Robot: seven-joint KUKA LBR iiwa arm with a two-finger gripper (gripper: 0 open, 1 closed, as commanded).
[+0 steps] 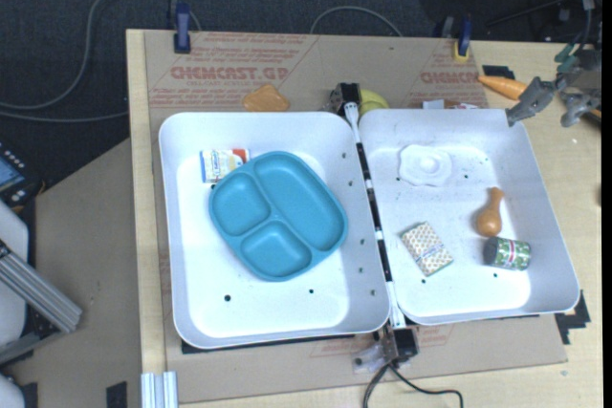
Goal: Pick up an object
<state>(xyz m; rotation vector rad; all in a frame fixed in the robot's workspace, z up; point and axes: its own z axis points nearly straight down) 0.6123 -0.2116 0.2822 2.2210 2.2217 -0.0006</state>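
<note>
The pincer [540, 100] sits at the far right of the camera view, above the upper right corner of the right bin [550, 234], with nothing visible in its grip. It is small and partly cut off there, so whether it is released or clenched I cannot tell.

Judging from how things lie, the pick has not been made. Every candidate object rests flat in a bin. In the right bin there is a white lumpy piece [424, 165] near the top, a small patterned packet [426, 248] lower down toward the middle, an orange gourd-shaped toy [490, 213] to its right, and a green can [507, 253] lying on its side just below the toy, close to it and perhaps touching. In the left bin [182, 234] a blue divided plate [277, 215] takes up the centre, with a small carton [222, 163] at its upper left edge, apparently tucked partly under the rim.

All of these are well apart from the pincer. The nearest targets are the ones in the right bin; the white piece and the gourd toy look like the shortest reach.

What is left is nearly the whole task: choosing an object, moving over it, descending, closing on it and lifting it clear of the bin floor.

A few odd items lie on the bench [143, 205] beyond the bins, outside the working area.
</note>
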